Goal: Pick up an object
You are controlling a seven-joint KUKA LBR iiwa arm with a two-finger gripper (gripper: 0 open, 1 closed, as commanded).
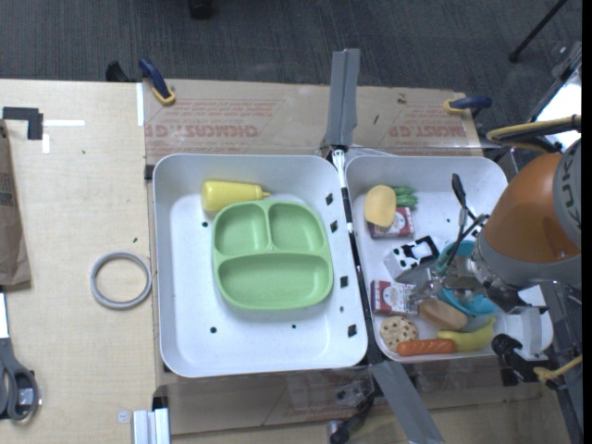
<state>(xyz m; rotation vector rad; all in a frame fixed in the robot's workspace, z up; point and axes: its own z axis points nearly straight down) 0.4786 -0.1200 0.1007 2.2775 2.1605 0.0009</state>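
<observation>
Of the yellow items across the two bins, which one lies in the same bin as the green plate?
The yellow squeeze bottle, lying on its side just above the green divided plate in the left bin. The other yellow items sit in the right bin.

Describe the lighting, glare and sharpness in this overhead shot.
Camera view: even, soft light and faint shadows; the white bins look bright but keep detail; mild glare on the arm's orange band; the green tray is fairly sharp, while the tool blurs into clutter.

dark grey carpet (277,17) is showing beyond the pale wooden bench (74,211), where brown cardboard (240,118) is lying clamped by a blue-and-yellow clamp (157,81).
</observation>
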